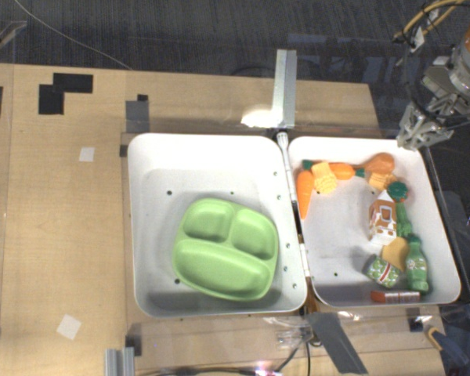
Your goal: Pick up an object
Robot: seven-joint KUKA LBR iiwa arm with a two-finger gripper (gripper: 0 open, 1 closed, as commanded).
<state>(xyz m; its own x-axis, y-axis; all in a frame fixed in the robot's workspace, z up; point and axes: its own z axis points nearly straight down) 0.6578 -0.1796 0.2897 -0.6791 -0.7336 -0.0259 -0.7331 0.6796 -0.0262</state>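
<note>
You have the gripper (424, 129) up at the far right corner of the right bin (341, 233), hanging just over that bin's back rim. Its fingers are spread apart and nothing sits between them.

Taking the right bin as your landmark: the small toys are all inside it, crowded along its back wall and down its right wall. A carrot (305, 190) lies by the bin's left wall near the back, with a yellow block (324, 178) touching it. To the right of that, along the back, you see an orange piece (378, 164), and just below it a small green round thing (398, 190). A white and orange carton (383, 217) sits by the right wall about midway. Near the front right corner stands a green bottle (415, 261), with a green packet (383, 270) beside it and a red marker (395, 296) against the front wall.

Left of the right bin, touching it, is the left bin (149, 233), which holds a green divided plate (224, 248). Both bins rest on the counter (55, 233).
</note>
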